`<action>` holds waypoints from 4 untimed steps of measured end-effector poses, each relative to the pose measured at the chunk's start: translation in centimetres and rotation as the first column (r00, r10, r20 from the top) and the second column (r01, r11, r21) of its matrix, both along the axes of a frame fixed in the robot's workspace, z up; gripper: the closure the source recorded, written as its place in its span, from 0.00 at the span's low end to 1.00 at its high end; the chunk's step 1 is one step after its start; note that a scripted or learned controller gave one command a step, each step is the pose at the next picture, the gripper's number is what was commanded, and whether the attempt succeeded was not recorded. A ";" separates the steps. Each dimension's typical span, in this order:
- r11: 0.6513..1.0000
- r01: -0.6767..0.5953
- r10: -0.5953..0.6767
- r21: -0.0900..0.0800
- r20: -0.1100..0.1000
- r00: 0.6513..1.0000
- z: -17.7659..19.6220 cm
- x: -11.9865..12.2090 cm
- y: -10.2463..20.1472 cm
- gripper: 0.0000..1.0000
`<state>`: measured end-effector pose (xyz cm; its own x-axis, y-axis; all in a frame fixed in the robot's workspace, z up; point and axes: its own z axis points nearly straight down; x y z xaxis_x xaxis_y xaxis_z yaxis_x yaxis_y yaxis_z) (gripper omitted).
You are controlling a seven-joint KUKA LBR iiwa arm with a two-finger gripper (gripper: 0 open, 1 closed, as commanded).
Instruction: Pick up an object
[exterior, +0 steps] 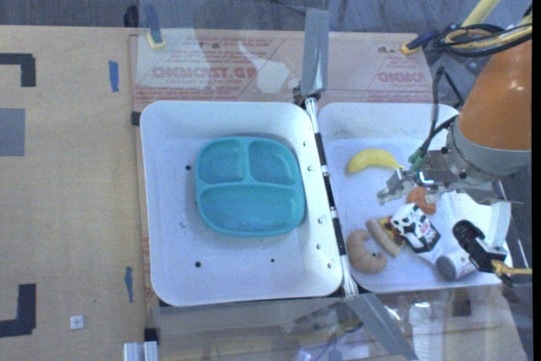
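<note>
Camera view, nearest edge of the right bin (359, 129): a tan ring-shaped toy (364, 253) lies beside a black-and-white toy (414, 226), with a small grey cylinder (447, 268) to their right. Just beyond them sits an orange piece (421, 199). The gripper (404, 183) hangs low over that spot, between the orange piece and a yellow banana (372, 160) farther back; whether it is wide or narrow I cannot tell, and nothing is visibly held. In the left bin (169, 148) on the desk (68, 207) rests a teal divided plate (251, 186).
</note>
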<state>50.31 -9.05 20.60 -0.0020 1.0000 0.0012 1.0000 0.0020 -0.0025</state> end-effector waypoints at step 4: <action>0.952 0.308 -0.308 -0.002 0.003 0.952 4.1 7.7 0.7 1.00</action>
